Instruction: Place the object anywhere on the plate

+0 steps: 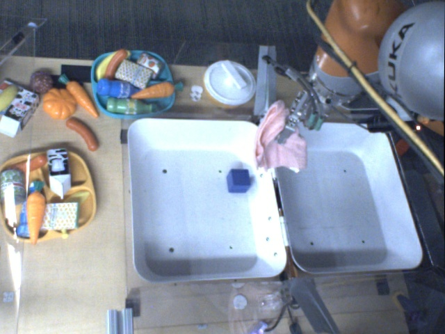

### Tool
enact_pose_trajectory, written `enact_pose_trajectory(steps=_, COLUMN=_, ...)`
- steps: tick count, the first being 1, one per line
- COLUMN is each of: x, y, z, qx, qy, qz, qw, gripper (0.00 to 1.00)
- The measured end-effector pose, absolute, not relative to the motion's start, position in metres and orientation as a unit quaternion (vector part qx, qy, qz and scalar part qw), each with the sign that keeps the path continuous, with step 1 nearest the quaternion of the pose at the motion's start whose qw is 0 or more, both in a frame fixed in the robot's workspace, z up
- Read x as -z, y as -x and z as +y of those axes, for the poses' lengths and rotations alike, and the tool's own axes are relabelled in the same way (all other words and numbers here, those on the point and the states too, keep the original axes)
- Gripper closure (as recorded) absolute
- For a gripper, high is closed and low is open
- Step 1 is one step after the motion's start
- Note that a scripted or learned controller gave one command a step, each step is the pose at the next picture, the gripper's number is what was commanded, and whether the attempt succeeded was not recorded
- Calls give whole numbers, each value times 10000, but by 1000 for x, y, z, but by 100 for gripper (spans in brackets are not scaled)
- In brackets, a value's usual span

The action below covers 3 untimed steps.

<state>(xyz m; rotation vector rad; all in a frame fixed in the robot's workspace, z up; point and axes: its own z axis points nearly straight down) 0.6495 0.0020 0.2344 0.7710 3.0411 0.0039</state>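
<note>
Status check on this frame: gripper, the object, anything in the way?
Gripper above the seam between the bins, pink cloth hanging from its fingers. Blue cube loose in left bin. White plate behind the bins, nothing blocking.

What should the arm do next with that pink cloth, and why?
Probably swing it toward the white plate behind the left bin: the pink cloth hangs at the claw over the bins' shared edge, short of the plate.

The left bin (174,256) lies open across most of its floor; a blue cube (238,180) sits right of centre, near the dividing wall; a pink cloth (277,141) drapes over that wall's far end; the right bin (354,256) floor lies open below it.
</note>
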Motion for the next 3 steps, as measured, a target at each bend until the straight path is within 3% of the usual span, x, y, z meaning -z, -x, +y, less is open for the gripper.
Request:
enact_pose_trajectory(steps=1, x=-223, y=-629, z=54, qx=-11, qy=-480, qz=9988, qw=18, gripper=100)
enact_pose_trajectory(steps=2, x=-224, y=-612, z=103, qx=-13, qy=-16, qz=10000, qw=19, gripper=100)
enact_pose_trajectory(steps=3, x=-225, y=-613, z=103, qx=-14, qy=-16, qz=10000, qw=25, gripper=0)
